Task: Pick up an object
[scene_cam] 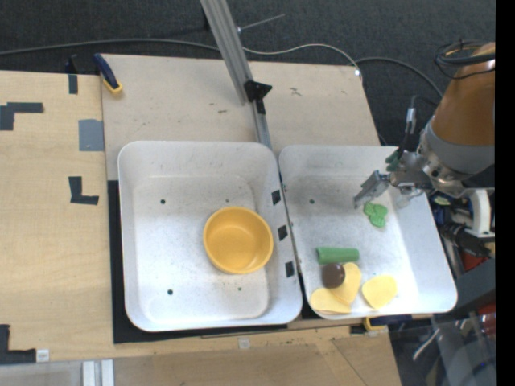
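My gripper [385, 193] hangs over the upper right part of the right bin [322, 175], open, with nothing between its fingers. A small light green piece [375, 213] lies on the bin floor just below and in front of the fingertips, apart from them. Nearer the front of the same bin lie a dark green cylinder [337, 255], a brown ball [332, 276] and two flat yellow pieces [344, 293] [380, 290]. A yellow bowl [237, 240] stands upright in the left bin [161, 175].
A slanted metal pole [233, 47] with a black clamp runs down to the bins' shared back edge. A blue and yellow tool [107, 72] lies on the bench at the back left. Cables trail behind the bins.
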`<state>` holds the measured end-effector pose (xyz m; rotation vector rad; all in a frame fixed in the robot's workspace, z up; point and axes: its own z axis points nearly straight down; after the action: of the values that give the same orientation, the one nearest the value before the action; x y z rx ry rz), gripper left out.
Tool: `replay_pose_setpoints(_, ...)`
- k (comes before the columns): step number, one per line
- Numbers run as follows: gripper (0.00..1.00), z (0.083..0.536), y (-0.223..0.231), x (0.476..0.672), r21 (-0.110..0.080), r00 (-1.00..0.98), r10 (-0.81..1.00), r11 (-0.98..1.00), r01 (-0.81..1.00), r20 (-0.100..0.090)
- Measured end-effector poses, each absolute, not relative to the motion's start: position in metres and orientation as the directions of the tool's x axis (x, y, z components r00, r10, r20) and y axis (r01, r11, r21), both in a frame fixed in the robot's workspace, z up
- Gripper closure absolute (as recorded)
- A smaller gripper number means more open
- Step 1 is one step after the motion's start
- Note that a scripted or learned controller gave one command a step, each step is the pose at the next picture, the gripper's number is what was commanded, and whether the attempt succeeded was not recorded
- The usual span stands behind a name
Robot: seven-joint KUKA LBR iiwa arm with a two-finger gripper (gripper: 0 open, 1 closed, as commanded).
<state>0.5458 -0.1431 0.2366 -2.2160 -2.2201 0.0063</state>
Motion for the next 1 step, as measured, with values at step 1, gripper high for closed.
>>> replay_pose_setpoints(1, 0.00, 0.1889, -0.1403, 0.5526, -0.007, -0.002, 1.000, 0.002, 1.000, 0.000)
